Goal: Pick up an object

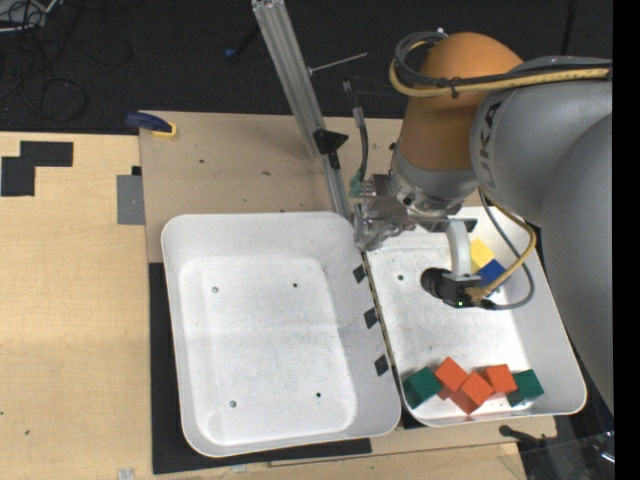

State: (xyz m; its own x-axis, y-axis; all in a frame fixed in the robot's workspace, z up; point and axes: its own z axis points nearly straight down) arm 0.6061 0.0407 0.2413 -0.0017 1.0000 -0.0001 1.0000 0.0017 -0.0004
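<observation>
claw [378, 226] over right bin [560, 353]

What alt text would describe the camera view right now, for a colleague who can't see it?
The grey arm reaches from the right over the right bin, its gripper low near that bin's far left corner. Orange blocks and green blocks cluster at the bin's near edge; a yellow block and a blue block lie beside the arm.

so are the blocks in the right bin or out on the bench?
In. The orange and green blocks lie clustered inside the right bin, against its near rim; a yellow block sits in it too, by the arm.
</observation>
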